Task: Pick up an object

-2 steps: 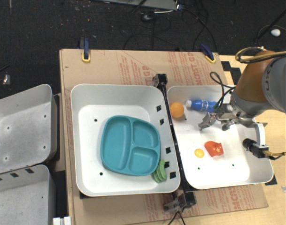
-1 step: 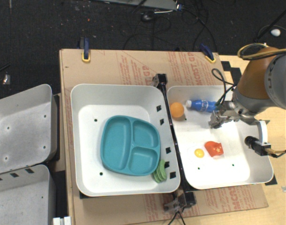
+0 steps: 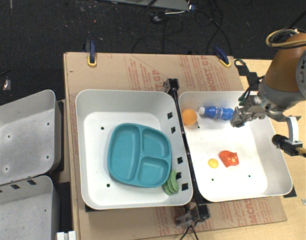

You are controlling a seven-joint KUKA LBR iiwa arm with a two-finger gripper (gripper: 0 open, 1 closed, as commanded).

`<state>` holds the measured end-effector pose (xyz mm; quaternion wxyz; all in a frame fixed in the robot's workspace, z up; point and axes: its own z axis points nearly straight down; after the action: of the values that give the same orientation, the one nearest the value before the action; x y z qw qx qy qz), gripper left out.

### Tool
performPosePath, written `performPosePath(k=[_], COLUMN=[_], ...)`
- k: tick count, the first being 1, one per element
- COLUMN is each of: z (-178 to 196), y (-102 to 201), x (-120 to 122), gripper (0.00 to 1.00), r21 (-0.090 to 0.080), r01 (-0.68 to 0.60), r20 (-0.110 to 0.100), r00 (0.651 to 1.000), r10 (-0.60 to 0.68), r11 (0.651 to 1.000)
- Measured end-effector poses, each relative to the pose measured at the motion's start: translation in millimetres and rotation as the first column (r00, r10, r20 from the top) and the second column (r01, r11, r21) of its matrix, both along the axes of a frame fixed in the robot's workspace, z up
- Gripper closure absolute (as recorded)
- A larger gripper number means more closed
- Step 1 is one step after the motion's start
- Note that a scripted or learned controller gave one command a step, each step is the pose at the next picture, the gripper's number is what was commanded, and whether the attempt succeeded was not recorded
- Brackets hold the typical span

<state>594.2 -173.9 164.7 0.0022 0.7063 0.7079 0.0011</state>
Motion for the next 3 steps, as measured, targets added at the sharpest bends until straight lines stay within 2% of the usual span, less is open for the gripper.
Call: performPosePath(k=[2,3], z=[112.9,104.9], y=[-4.7,52.8], x=[-1.4,-6.3], gripper=[1.00,1.00], r21=[-0.001,0.002], r01=[-0.001,-0.003], r20=[0.001,-0.006], r00=[1.000,1.000], r10=[0.001,0.003], r11=[1.000,1.000])
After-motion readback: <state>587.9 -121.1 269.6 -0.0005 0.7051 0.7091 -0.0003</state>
